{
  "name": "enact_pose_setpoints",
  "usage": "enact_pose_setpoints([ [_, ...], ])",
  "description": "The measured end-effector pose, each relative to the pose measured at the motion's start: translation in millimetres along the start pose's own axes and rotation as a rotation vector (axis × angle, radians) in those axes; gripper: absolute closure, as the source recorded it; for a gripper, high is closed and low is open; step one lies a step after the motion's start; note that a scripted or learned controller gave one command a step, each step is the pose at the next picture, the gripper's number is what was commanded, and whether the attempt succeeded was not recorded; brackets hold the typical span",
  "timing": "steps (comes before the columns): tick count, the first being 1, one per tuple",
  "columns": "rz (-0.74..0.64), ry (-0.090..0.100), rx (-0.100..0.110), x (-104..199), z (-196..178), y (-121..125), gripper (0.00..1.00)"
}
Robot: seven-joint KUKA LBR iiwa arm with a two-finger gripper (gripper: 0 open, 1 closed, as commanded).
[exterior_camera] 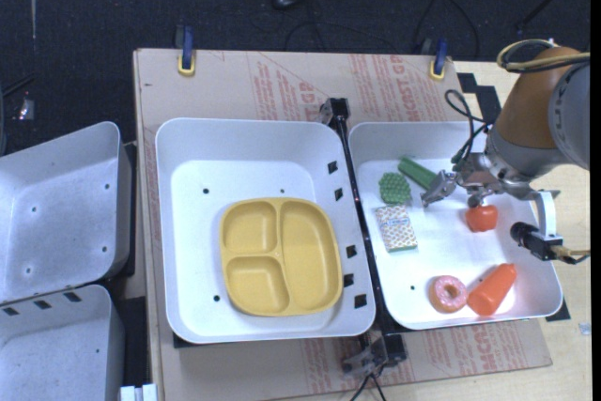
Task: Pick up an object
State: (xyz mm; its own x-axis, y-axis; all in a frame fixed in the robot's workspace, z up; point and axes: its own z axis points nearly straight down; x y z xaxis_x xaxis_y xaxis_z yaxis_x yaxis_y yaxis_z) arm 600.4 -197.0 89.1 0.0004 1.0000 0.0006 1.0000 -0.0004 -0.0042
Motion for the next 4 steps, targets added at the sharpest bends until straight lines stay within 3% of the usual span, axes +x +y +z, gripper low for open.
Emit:
enact_pose_setpoints([
  [1, -0.001, -0.002, -0.006, 0, -14, 2, 1.0],
  [2, -0.002, -0.003, -0.01, -1, -58, 7, 1.0],
  [4, -0.004, -0.004, -0.013, 2, -179, 15, 1.0],
])
